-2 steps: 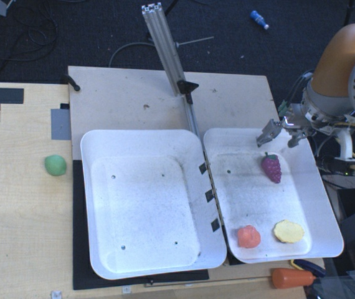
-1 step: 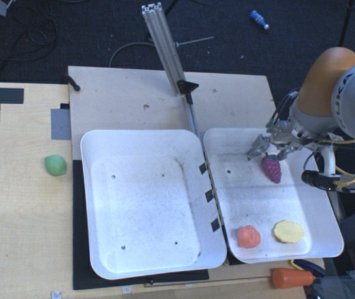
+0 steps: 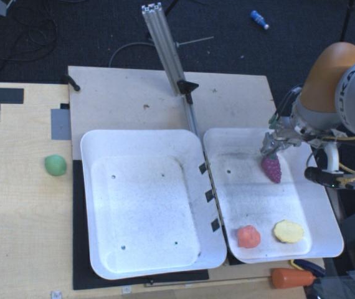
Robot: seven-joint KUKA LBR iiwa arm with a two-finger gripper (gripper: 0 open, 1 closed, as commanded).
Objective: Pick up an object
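Jaws were seen pointed down at the top of a purple object (image 3: 271, 168), but whether they were spread, closed or clamped on it could not be told; the fingertips were too small and dark to be read. The gripper (image 3: 271, 147) was positioned directly above and touching, or nearly touching, the purple object's upper end. The purple object was located in the right bin (image 3: 236, 185), in its upper right part, tilted slightly; whether it was lifted off the floor could not be told.

The arm (image 3: 327, 92), grey with an orange band, was seen entering from the right, above the right bin's far corner. Cables (image 3: 327, 174) were noted beside the wrist.

Two further items were found near the right bin's front edge: a red-orange object (image 3: 248, 236) and a yellow object (image 3: 288, 231), just beside each other but apart, both well apart from the purple one.

The left bin (image 3: 96, 145) was placed side by side with the right one, with black clips (image 3: 209, 195) along the shared edge. A metal rail (image 3: 168, 48) was laid slanting behind the bins. A green ball (image 3: 55, 165) was seen on the wooden bench (image 3: 15, 217), left of the bins. An orange object (image 3: 293, 277) was lying in front of the right bin. A small blue item (image 3: 259, 20) was on the dark floor at the back.
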